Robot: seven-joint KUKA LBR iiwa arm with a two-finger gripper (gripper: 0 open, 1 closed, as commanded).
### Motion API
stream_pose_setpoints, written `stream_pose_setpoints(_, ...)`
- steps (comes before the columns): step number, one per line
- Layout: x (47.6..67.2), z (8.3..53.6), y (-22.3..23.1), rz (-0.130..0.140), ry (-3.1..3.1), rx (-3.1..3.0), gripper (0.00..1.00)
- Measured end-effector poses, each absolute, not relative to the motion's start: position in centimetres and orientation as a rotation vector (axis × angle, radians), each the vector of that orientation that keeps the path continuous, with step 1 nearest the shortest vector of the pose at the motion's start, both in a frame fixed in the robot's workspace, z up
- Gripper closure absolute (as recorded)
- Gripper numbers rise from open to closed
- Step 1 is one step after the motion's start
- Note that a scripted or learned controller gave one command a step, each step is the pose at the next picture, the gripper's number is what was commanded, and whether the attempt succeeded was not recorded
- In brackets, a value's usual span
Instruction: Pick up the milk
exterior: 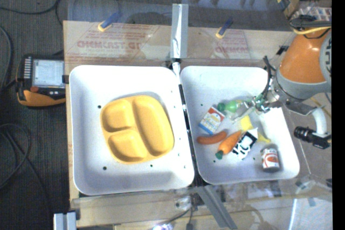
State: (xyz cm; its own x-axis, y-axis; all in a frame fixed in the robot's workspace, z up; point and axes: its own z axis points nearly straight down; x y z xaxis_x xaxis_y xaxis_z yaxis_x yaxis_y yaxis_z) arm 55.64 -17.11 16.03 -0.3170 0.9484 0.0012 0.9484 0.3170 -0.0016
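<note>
The milk (211,120) is a small blue, white and orange carton lying in the right bin (215,81), left of its middle. My gripper (261,102) hangs over the right side of that bin, well to the right of the milk and a little farther back. Just left of the gripper lie a green object (229,106) and a yellow piece (246,123). Nothing shows between the gripper and the milk carton but these items.
A sausage (211,138), a carrot (229,143), a black-and-white packet (246,144) and a red-and-white can (270,159) lie near the right bin's front. The left bin (86,83) holds a yellow divided tray (137,127). A metal divider (179,35) stands behind the bins.
</note>
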Motion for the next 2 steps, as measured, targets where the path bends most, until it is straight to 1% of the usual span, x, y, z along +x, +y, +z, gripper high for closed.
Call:
stream_pose_setpoints(1,50.7,9.6,-16.6,-0.005,-2.517,-1.891,0.0)
stream_pose_setpoints(2,49.3,9.2,-17.8,-0.016,-2.578,-1.834,0.0)
